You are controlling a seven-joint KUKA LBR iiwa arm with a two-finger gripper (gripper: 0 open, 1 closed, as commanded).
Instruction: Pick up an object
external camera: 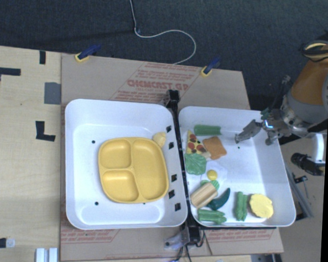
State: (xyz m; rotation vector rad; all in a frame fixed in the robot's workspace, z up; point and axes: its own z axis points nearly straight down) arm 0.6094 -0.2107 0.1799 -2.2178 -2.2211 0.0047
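Note:
The right bin (272, 178) holds several toy foods. There is a green pickle (207, 129), a pizza slice (193, 143), a brown toast piece (214, 147), a green lettuce leaf (195, 164), a hot dog bun (203, 194), a dark green pepper (221, 199), green beans (211, 215) and a yellow round slice (261, 205). My gripper (254, 140) hangs over the bin's upper right part. It is open with nothing between its fingers, and it stands to the right of the toast and pickle.
The left bin (79, 150) carries a yellow divided plate (133, 170) and a small pale yellow piece (159, 138) near its right wall. A black divider strip (176, 156) runs between the bins. The arm's orange band (314, 81) is at the right edge.

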